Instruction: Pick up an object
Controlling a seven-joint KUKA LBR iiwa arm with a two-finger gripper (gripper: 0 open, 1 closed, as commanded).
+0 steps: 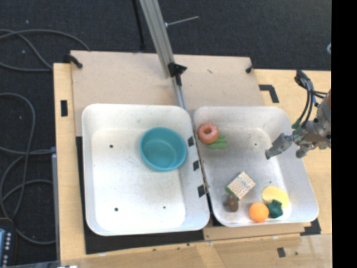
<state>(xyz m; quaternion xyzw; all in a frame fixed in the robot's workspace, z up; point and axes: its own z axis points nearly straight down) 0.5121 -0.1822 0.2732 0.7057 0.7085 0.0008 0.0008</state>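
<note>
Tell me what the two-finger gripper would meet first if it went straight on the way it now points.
The two-finger gripper seems to point left and slightly down in the view. Probably it would meet the bare floor of the shallow white right bin first; the pink ring-shaped toy lies farther left. Depth is unclear.

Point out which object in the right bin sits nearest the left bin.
The pink ring, by the dividing edge at the right bin's far left corner; the others lie nearer the front.

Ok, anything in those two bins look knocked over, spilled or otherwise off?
Nothing stands out. The teal bowl sits upright in the left bin. The right bin holds a pink ring, a checkered block, an orange ball and a few small toys, loosely scattered. The claw hovers at that bin's right side.
</note>
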